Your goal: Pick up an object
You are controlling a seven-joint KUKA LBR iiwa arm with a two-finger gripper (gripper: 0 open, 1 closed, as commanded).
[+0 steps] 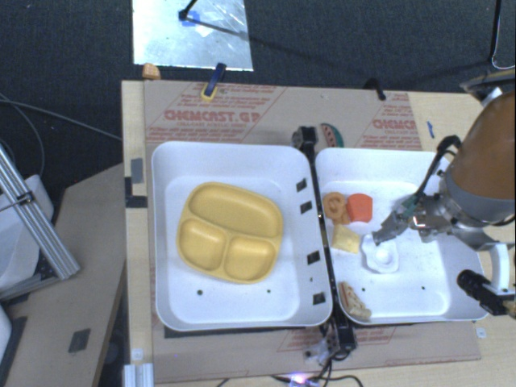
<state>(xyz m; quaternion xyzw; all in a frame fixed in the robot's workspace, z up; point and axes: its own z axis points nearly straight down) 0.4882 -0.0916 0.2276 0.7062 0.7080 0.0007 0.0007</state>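
Overhead slanted view of the bench with two shallow white bins side by side. The left bin (169, 297) holds a yellow divided plate (230, 232), lying flat with its long axis running roughly from upper left to lower right and its two smaller compartments toward the near edge.

The right bin (419, 297) holds the loose objects, all in its left half. An orange ring-shaped piece (334, 207) lies against the dividing wall, touching a red-orange block (359, 208) just to its right. Below them lies a pale yellow wedge (347, 239), its long axis tilted slightly from upper left to lower right. A small white cup-like object (382, 257) rests near the bin's middle, apparently opening upward; no clear long axis can be made out. A tan, crumbly piece (353, 301) lies in the near-left corner, elongated along the dividing wall.

The arm (484, 168) enters from the right, and the gripper (385, 233) is lowered over the right bin, its tip pointing down-left, just above the white cup-like object and just right of the wedge. Whether the fingers are spread or pressed together cannot be told; nothing is visibly held.
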